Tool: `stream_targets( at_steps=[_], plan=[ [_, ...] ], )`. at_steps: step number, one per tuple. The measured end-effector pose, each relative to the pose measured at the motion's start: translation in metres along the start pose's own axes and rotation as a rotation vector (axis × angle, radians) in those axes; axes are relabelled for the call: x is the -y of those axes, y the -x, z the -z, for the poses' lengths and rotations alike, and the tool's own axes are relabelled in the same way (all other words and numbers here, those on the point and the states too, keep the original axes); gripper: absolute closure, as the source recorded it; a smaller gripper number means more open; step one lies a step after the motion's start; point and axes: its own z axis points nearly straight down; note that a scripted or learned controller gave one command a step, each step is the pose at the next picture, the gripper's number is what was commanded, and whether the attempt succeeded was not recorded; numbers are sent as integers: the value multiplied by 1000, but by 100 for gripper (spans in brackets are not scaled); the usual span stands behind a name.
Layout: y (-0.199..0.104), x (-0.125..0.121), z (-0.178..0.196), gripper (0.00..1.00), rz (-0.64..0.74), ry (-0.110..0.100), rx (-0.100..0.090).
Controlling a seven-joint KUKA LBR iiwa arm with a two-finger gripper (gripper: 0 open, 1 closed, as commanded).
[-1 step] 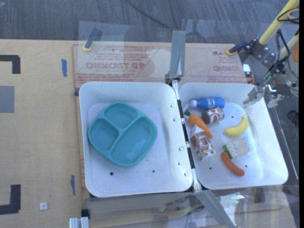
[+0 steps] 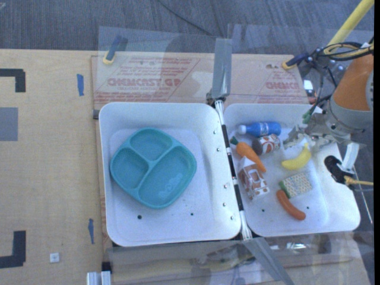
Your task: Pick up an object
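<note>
Top-down slanted view of the bench with two white bins side by side. The left bin holds a teal divided plate, lying flat near its centre. The right bin holds the loose objects: a blue bottle on its side near the far edge; a small brown-and-white can just in front of it; a carrot lying aslant beside the divider between the bins; a white and orange carton directly below the carrot; a banana toward the middle; a pale checked block just below the banana; and a sausage nearest the front edge. The arm, grey with an orange band, enters from the right over the far right part of this bin. Its claw hangs just above and beside the banana's upper end; whether it is open or closed cannot be told, and nothing is seen held in it. Cables trail behind the arm.
</note>
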Motion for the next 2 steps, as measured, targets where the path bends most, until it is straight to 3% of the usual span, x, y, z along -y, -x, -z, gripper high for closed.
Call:
stream_targets(
  at_steps=[1, 2],
  plan=[
    [1, 1, 9, 100, 1, -2, 6],
    [-61, -45, 98, 100, -132, -3, 10]
  ],
)
